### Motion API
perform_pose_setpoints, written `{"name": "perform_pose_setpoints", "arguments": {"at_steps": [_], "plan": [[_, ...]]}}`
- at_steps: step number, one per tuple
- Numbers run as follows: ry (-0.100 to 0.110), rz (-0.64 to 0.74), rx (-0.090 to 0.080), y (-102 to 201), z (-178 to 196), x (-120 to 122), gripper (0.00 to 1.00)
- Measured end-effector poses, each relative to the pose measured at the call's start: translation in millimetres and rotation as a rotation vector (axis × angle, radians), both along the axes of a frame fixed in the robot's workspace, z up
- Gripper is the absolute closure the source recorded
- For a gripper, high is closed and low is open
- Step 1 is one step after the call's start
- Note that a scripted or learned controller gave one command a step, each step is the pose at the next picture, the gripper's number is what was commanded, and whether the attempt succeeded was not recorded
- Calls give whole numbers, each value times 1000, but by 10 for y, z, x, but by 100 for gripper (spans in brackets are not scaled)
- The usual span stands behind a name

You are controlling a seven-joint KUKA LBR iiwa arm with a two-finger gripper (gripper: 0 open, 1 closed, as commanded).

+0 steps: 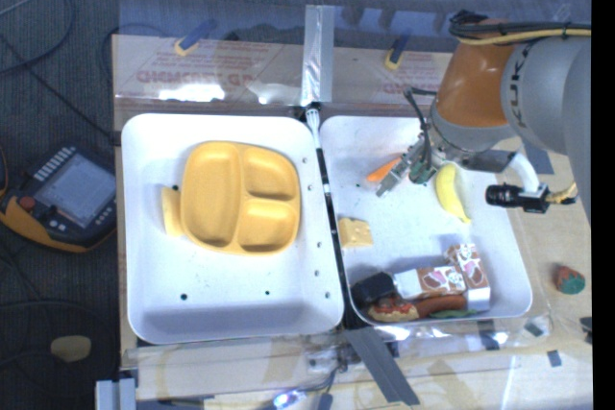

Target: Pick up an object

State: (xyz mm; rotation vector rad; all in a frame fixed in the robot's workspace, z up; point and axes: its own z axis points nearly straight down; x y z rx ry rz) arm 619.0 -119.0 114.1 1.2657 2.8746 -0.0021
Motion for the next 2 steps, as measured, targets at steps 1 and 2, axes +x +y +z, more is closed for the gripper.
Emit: {"name": "perform_pose_setpoints", "arguments": {"at_steps": [1, 2], "plan": [[-11, -289, 4, -260, -227, 20, 100], [-12, -289, 3, -266, -245, 16, 0]]}}
